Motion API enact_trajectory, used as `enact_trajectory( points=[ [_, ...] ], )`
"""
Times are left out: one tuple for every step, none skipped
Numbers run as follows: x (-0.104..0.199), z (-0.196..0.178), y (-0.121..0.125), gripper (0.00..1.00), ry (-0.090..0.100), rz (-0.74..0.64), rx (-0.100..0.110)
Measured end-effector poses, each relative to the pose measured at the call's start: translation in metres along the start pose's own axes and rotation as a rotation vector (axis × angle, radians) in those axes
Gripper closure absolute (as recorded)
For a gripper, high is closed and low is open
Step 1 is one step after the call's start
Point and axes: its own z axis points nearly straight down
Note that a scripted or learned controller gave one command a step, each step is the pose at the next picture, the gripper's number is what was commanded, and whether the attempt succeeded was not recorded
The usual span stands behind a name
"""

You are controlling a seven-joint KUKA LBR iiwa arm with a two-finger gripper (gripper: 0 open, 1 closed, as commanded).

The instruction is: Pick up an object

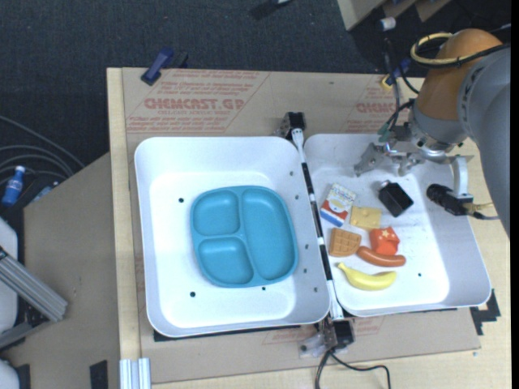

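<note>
The gripper [388, 157] hangs over the far end of the right bin [466, 275], its fingers spread wide with nothing between them. Near it in that bin lie a black block [396, 198], carton [337, 203], cheese slice [366, 216], waffle [345, 241], red pepper [385, 238], sausage [380, 258] and banana [367, 278]. The left bin [158, 168] holds a blue divided plate [242, 235]. The arm [454, 79] is cut off at the right edge.
</note>
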Motion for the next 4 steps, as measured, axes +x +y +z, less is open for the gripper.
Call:
enact_trajectory(
  points=[
    [0.003,0.0,0.0,0.0,0.0,0.0,-0.001],
    [0.019,0.0,0.0,0.0,0.0,0.0,-0.001],
    [0.019,-0.011,0.001,1.0,-0.002,-0.001,-0.002],
    [0.019,-0.011,0.001,0.0,-0.002,-0.001,-0.002]
  ],
)
